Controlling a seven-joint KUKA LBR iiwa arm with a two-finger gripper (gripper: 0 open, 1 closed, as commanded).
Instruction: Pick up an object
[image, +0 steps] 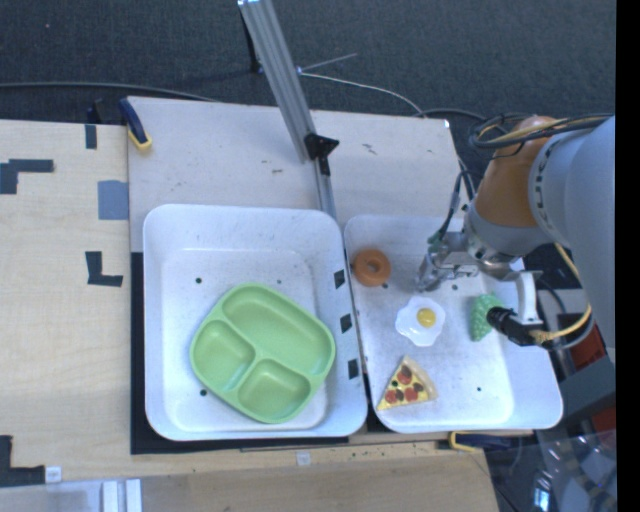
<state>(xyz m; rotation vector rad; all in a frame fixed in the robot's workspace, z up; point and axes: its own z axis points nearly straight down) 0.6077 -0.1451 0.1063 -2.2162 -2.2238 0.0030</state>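
Pizza slice (406, 386), a toy wedge, lies nearest the viewer at the front of the right bin (520, 405), its tip pointing toward the bin's far side and its long axis running front to back. Behind it sits a fried egg (421, 322), round and without a clear axis; farther back and left is a brown doughnut (372, 267); a green object (485, 316) lies at the right, partly hidden by the arm. Left bin (160, 300) holds a green divided plate (262, 351) with three compartments. Gripper (436, 277) hangs just beyond the fried egg, right of the doughnut, with nothing seen between its fingers; whether the jaws are apart or together cannot be told.
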